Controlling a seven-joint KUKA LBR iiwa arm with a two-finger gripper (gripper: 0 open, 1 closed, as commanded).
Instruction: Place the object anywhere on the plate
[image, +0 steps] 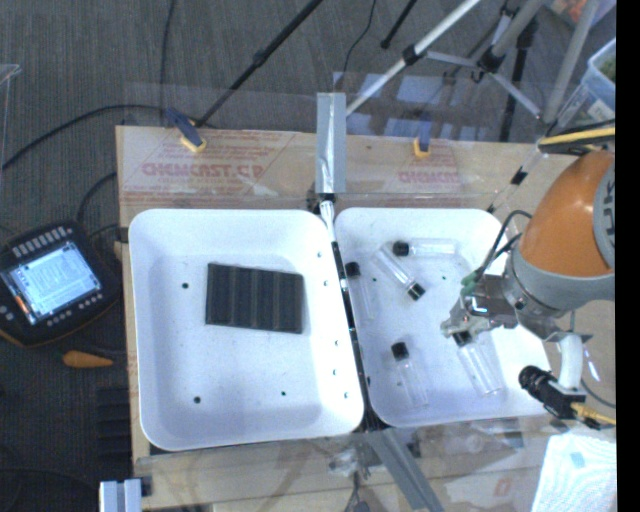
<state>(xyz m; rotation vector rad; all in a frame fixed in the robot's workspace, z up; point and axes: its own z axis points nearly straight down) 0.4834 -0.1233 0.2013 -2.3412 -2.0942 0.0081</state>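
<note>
A counter (230, 165) seen from above carries 2 shallow white bins side by side. The left white bin (160, 400) holds a dark ribbed rectangular plate (254, 298) lying flat near its middle. The right white bin (375, 400) holds 4 clear plastic vials with black caps, scattered apart from one another.

The likeliest trouble is a slip: the vials are smooth, round and see-through, so one could roll away or squirt out of a closing grip. A vial could also drop during the carry across the raised wall between the bins, or roll off the plate's ribs once released.

The grey arm with an orange band (565, 230) reaches in from the right and bends down over the right bin. Its pincer (466, 322) sits directly above the capped end of the clear vial nearest the arm (480, 365), apparently touching it. Whether the pincer is open, closed or gripping that vial cannot be told.
</note>
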